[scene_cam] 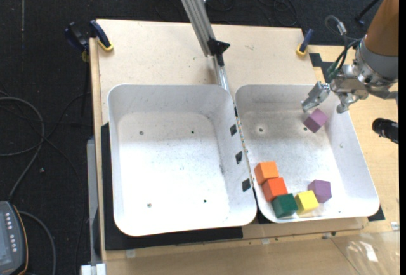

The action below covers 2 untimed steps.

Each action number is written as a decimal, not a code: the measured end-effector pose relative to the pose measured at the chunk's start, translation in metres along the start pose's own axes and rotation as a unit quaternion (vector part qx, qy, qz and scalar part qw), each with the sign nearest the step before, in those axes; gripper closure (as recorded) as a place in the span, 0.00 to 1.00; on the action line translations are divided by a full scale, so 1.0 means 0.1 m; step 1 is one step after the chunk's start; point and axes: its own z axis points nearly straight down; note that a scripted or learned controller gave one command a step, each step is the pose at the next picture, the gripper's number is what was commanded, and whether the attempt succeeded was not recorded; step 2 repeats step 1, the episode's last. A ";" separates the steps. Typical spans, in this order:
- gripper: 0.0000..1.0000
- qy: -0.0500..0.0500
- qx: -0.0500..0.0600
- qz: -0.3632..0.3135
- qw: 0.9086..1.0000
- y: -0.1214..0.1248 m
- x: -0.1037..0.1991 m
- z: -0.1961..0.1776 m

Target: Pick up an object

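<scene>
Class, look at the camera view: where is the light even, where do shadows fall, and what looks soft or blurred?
Camera view: light is even and diffuse on both white bins; a faint shadow lies under the purple block below the gripper; the arm looks slightly soft; the dark floor is dim; no strong glare.

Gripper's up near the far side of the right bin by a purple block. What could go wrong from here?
1. The purple block sits just under the gripper, not clearly between its fingers; a lift may come up empty or drop it.
2. The gripper is close to the right bin wall; a sideways move could clip it.
3. If dropped, the block could roll toward the cluster by the near rim, led by the orange block.
</scene>
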 end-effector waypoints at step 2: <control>0.00 0.001 0.005 0.002 1.000 -0.39 0.17 0.94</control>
